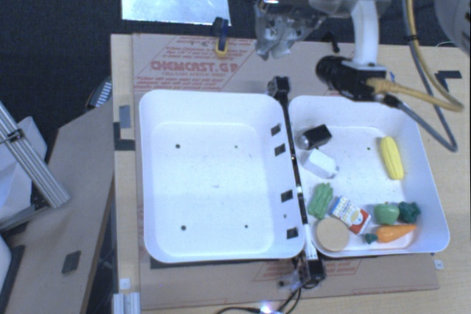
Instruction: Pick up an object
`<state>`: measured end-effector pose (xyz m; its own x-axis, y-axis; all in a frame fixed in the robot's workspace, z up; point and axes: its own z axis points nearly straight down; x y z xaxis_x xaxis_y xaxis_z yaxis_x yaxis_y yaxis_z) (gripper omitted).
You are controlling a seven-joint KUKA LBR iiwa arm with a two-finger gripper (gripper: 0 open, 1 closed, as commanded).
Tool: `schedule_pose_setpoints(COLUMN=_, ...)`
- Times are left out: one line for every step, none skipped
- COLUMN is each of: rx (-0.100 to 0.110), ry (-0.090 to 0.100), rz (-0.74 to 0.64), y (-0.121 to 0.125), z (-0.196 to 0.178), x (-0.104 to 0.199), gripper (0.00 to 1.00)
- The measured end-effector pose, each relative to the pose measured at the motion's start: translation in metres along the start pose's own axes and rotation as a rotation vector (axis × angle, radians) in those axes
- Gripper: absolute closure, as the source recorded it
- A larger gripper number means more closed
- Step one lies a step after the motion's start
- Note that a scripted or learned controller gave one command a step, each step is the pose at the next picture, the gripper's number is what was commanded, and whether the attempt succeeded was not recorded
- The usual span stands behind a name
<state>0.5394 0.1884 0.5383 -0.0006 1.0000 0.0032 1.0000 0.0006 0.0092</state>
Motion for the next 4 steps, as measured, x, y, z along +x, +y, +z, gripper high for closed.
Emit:
schedule_pose_setpoints(rx=0.024, ry=-0.007, rz=-0.008, y=-0.041, z=0.144, x=0.043, gripper=1.0)
schedule_pose_setpoints(rx=-0.001, ry=0.003, rz=-0.006, y=-0.054, z=0.045, x=0.046, gripper=1.0)
schedule_pose_setpoints(rx=0.001, ry=0.0, rz=0.001, y=0.007, z=0.001, x=0.045, gripper=1.0)
schedule_pose_setpoints(rx=0.004, ry=0.0, rz=-0.005, y=0.005, z=-0.008, x=0.046, gripper=1.0)
